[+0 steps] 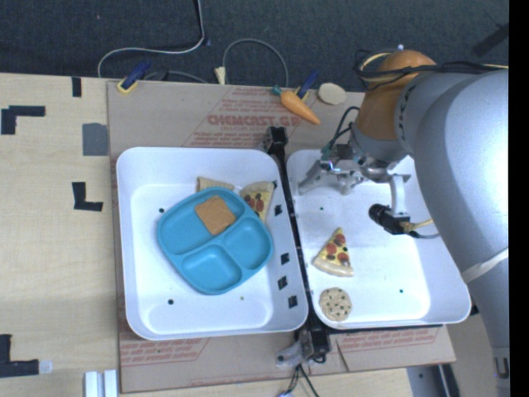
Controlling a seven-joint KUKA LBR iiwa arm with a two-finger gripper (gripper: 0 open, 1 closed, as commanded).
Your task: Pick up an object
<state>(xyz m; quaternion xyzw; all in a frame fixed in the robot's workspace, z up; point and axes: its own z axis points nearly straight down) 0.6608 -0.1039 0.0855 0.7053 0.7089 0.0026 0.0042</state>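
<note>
My gripper hangs over the back part of the right bin, open, with nothing between its fingers. In front of it, on the bin floor, lies a toy pizza slice, and a round chocolate-chip cookie rests nearer the front wall. The left bin holds a blue divided plate with a brown toast square on it. A second pizza slice and a toast corner poke out from behind the plate.
A toy carrot and a small beige piece lie on the cardboard behind the bins. The black divider runs between the two bins. The grey arm covers the right bin's right side.
</note>
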